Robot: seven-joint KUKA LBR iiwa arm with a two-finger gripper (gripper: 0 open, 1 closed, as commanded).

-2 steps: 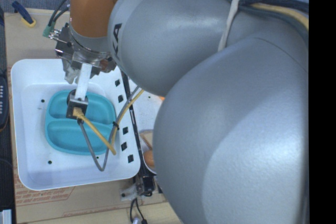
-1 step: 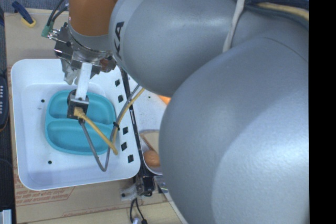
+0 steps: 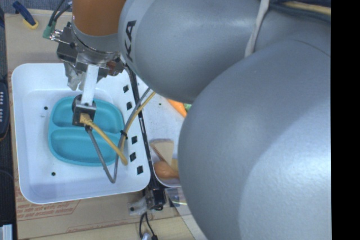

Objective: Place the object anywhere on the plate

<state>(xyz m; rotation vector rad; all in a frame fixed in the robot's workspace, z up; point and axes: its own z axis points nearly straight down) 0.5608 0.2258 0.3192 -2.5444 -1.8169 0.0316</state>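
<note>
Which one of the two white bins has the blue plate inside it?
The left bin in the view: the blue plate lies in it. The right bin, mostly behind the arm, shows an orange thing instead.

Plate [image 3: 67, 143]: teal-blue plastic, rounded-rectangular, moulded into compartments. It lies flat and upright on the floor of the left bin [image 3: 22, 121], about mid-bin; no loose item shows on its visible surface.

Object: cannot tell which. An orange piece [image 3: 178, 107] and a rounded tan item [image 3: 164, 169] lie in the right bin [image 3: 160, 123], apart from the plate, both partly hidden.
</note>
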